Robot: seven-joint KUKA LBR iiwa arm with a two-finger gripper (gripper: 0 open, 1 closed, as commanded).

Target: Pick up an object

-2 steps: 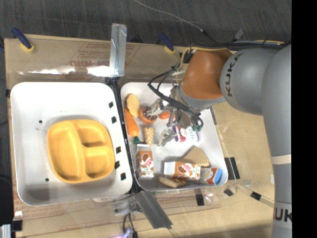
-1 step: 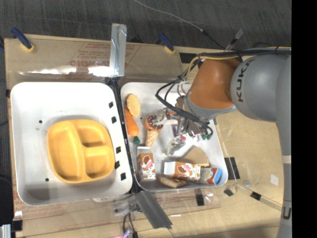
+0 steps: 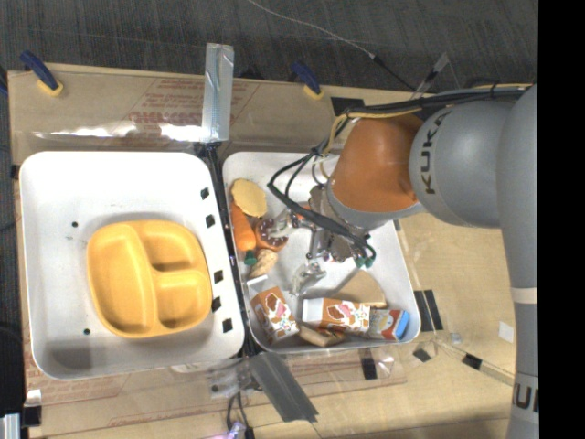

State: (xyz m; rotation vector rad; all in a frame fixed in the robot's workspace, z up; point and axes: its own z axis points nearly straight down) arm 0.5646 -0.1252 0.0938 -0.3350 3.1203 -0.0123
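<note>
My pincer (image 3: 312, 268) hangs low over the right bin (image 3: 402, 273), its tip just above the bare white floor between the clutter along the bin's left wall and the cartons at its near end; from this slant I cannot tell whether it is open or shut, and nothing shows in its grasp. The pickable goods sit crowded into the left and near parts of this bin, likely where they were tipped in: a round bun (image 3: 248, 197) at the top, an orange carrot-like piece (image 3: 243, 230) beside the wall, a small brown item (image 3: 271, 233) next to it, a small patterned carton (image 3: 274, 314) in the corner, and a long milk-style carton (image 3: 350, 316) lying flat along the near wall. The left bin (image 3: 46, 208) holds a yellow divided tray (image 3: 146, 275), well apart from my reach. My wrist points steeply down, orange band (image 3: 375, 167) above it, cables looping to its left, grey forearm (image 3: 475, 163) running off to the right. The long carton lies nearest, just below my tip.
</note>
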